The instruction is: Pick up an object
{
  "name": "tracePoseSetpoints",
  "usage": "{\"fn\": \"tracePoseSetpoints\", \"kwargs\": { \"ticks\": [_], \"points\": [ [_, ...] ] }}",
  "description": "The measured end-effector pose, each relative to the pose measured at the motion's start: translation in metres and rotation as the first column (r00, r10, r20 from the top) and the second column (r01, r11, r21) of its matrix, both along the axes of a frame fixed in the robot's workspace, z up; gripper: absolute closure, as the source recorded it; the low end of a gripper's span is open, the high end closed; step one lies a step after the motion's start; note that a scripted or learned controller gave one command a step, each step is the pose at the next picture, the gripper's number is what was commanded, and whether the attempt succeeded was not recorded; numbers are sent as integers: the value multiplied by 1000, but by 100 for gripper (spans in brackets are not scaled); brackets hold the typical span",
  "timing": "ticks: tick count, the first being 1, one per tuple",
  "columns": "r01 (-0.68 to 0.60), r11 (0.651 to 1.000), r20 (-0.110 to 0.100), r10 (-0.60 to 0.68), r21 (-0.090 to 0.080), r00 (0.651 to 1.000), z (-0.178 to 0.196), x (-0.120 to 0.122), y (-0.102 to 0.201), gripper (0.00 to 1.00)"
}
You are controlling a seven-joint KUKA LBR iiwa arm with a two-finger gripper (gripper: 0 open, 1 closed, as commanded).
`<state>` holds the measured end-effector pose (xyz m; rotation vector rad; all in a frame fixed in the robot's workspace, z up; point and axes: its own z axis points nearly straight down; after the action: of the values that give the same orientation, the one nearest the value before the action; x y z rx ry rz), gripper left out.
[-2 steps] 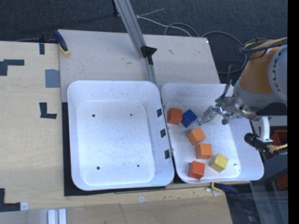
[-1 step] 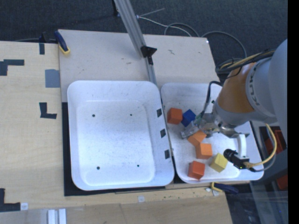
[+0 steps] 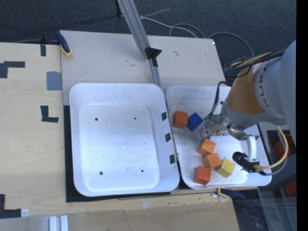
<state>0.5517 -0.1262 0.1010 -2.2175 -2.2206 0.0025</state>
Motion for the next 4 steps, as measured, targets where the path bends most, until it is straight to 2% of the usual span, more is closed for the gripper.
{"fn": "tracePoseSetpoints", "kwargs": {
  "ticks": [1, 2, 3, 4],
  "points": [
    [0, 1000, 0, 0, 0, 1000, -1, 0, 0, 0],
    [2, 1000, -1, -2, -2, 1000, -10, -13, -10, 0],
    [2, 1000, -3, -2, 0, 1000, -10, -63, 14, 0],
    [3, 1000, 1, -3, -2, 1000, -9, -58, -25, 0]
  ]
}}
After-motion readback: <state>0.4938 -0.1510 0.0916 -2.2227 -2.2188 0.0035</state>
